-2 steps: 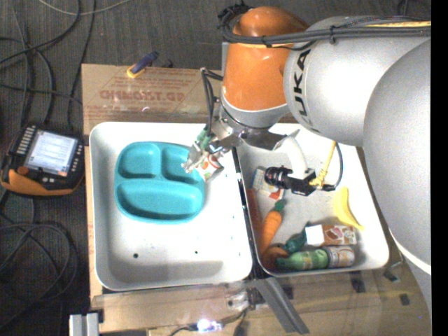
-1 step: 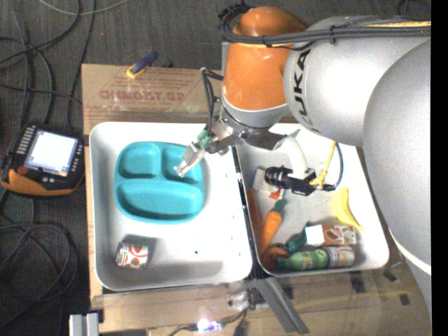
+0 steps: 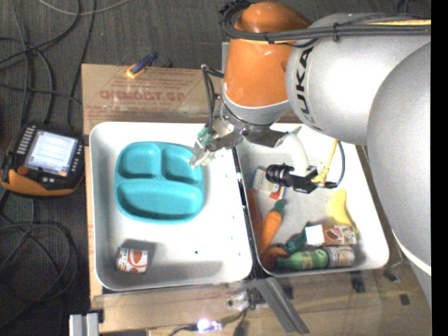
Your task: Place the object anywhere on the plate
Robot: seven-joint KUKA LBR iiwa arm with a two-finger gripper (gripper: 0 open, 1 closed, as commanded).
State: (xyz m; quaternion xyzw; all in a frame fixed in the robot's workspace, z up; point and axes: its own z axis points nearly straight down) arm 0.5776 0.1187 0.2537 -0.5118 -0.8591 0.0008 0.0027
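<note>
1. A teach pendant with a lit screen lies on the dark floor at the far left, among loose cables.
2. A flat sheet of cardboard lies behind the bins, with a small blue and yellow item at its top edge.
3. The left bin holds a blue plate with three compartments in its upper half.
4. A small can with a red and white label lies on its side near the left bin's front left corner, well apart from the plate.
5. The gripper hangs over the plate's upper right corner, its tip slanting down and left. How far the claw is open cannot be told, and nothing is plainly seen in it.
6. The right bin holds a carrot, a green bottle, a yellow banana-like piece and a few small packages.
7. The grey arm with its orange band covers the upper right.
</note>
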